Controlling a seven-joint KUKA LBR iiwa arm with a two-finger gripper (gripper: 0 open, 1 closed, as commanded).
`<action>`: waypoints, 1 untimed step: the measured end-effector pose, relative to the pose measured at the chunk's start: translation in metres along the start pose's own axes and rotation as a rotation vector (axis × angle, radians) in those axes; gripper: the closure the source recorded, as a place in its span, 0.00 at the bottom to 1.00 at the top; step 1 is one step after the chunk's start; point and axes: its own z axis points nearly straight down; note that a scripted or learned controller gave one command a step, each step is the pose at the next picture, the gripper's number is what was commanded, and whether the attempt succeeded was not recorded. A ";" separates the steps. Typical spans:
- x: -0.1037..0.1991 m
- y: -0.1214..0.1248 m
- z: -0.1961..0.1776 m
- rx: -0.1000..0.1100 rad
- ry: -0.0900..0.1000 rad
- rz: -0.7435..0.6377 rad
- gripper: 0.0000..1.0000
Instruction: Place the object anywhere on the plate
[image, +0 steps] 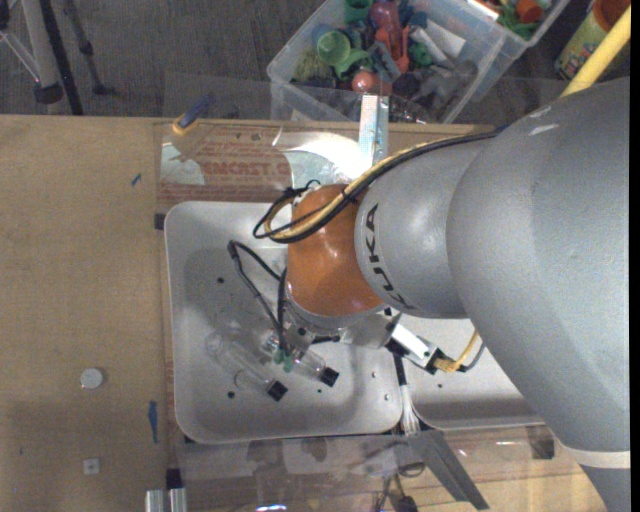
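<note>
My gripper (302, 383) hangs low over the left white bin (190, 300), near its front middle. Two black fingertips (277, 390) stand apart, with bare bin floor showing in the gap, so the gripper is open and holds nothing. Just left of the fingers lies a faint, clear, glassy shape (228, 352) on the bin floor; I cannot tell what it is. The orange band (325, 260) and the grey arm cover the bin's right half and whatever lies beneath them. I cannot make out a plate.
The right bin's (470, 410) front-left corner peeks out under the arm. Behind the left bin lies a cardboard piece (230, 160) with a white sheet. A clear tub of coloured toys (400, 50) stands at the back. Bare wooden bench (80, 280) stretches to the left.
</note>
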 end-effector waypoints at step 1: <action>0.036 -0.019 -0.026 0.012 0.013 -0.657 1.00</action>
